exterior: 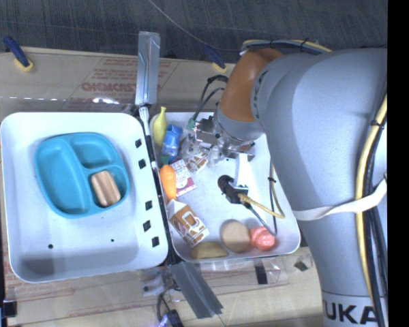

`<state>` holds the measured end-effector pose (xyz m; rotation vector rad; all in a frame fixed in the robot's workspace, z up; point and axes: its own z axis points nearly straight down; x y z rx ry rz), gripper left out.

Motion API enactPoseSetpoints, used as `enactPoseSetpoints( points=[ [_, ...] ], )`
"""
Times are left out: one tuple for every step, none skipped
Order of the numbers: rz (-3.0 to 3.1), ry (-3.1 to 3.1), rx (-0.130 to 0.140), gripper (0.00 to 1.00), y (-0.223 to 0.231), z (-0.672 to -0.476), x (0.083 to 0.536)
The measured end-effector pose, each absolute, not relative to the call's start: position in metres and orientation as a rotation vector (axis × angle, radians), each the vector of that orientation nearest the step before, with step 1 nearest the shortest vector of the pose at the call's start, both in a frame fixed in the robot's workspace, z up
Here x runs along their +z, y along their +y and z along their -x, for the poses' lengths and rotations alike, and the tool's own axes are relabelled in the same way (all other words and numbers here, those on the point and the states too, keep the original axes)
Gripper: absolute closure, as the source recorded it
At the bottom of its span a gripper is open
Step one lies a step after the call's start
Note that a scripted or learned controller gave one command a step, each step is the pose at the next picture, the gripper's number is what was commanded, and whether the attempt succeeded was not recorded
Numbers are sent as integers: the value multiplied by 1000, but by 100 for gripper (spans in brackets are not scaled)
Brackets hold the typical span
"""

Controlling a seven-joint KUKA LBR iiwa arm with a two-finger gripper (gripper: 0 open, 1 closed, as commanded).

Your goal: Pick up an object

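My gripper (203,144) reaches down into the back of the right bin (281,182), under the orange band of the arm. It hovers over a small cluster of snack packets (194,161), just right of a blue bottle (171,140) and a yellow banana (159,122). An orange carrot (168,180) lies along the bin's left wall. Nearer the front are a brown-and-white box (188,224), a tan round potato (235,235), a pink toy (262,238) and a pale yellow piece (208,250).
The left bin (27,244) holds a blue divided plate (61,176) with a brown bun-like piece (105,188) in its right compartment. The grey arm covers the right bin's far right side. A metal divider (147,67) stands between the bins at the back.
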<state>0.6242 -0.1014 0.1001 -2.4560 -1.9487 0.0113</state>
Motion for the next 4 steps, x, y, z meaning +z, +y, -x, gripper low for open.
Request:
enactPoseSetpoints(
  points=[
    [2391, -2035, 1, 100, -69, -619, 193],
    [2413, -2009, 3, 100, -130, -550, 244],
    [2432, -1975, 12, 100, -113, -520, 184],
    [2448, -1969, 2, 100, -157, -490, 266]
  ],
)
